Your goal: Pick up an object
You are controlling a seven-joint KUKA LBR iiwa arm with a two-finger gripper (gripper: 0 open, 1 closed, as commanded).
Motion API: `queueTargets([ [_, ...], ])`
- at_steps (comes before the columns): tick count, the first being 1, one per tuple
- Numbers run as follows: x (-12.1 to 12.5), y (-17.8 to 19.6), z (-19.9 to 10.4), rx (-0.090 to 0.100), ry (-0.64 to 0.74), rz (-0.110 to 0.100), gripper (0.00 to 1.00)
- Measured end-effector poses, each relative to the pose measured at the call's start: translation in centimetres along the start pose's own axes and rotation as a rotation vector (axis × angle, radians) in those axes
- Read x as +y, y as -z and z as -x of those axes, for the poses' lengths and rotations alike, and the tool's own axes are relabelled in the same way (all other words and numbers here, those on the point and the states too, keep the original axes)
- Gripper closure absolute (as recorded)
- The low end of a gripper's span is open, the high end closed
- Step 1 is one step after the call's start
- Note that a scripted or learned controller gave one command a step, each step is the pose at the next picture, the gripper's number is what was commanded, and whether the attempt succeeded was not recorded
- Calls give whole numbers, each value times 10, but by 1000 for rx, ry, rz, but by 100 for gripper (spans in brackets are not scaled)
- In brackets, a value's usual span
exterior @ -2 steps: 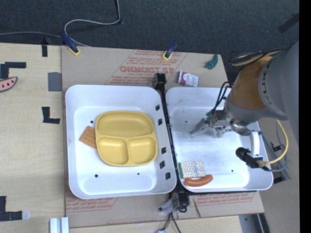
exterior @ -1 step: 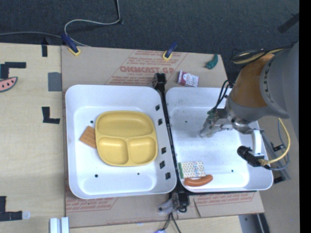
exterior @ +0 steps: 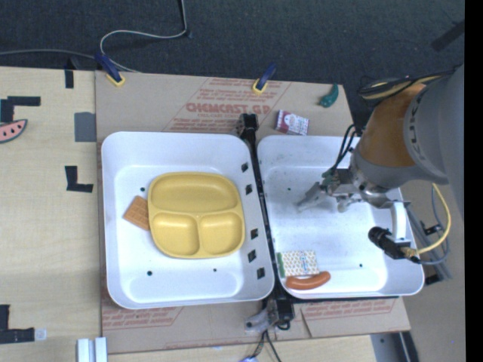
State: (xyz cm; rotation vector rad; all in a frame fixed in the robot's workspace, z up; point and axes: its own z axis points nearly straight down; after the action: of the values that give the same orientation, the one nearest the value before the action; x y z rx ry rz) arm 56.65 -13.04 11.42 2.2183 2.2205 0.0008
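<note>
The likeliest targets lie in the right bin (exterior: 423,281): a toy hot dog (exterior: 308,280) against the near wall, and touching it on its far side a small patterned packet (exterior: 299,262). Both sit nearer the camera than the pincer (exterior: 308,199) and a little to its left in the view, near it but clearly apart.

The pincer hangs over the bare floor of the right bin, in its far-left part, with its tips pointing toward the divider between the bins. I cannot tell whether its fingers are spread or pressed together; they blur into one grey wedge. Nothing can be seen between them, so by my reading nothing is picked up yet and the step in hand is the approach, or a descent onto a bare patch.

The next move, as I judge it, calls for shifting toward the near-left corner, centring over the hot dog or the packet, and coming down with fingers spread. The wall close behind the hot dog leaves little room for a finger, so a grip across its short width looks safer.

Further left, past the divider, the left bin (exterior: 121,225) holds a yellow divided plate (exterior: 196,213) with a brown waffle-like piece (exterior: 136,213) tucked at its left edge, well apart from the pincer. Beyond the bins a small printed carton (exterior: 291,122) lies on the cardboard (exterior: 211,108).
</note>
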Motion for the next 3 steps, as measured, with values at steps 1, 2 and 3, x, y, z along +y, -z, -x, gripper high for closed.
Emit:
queueTargets([
  [1,0,9,0,1,1,-1,100],
  [2,0,19,-1,1,1,-1,100],
  [3,1,28,-1,2,2,-2,100],
])
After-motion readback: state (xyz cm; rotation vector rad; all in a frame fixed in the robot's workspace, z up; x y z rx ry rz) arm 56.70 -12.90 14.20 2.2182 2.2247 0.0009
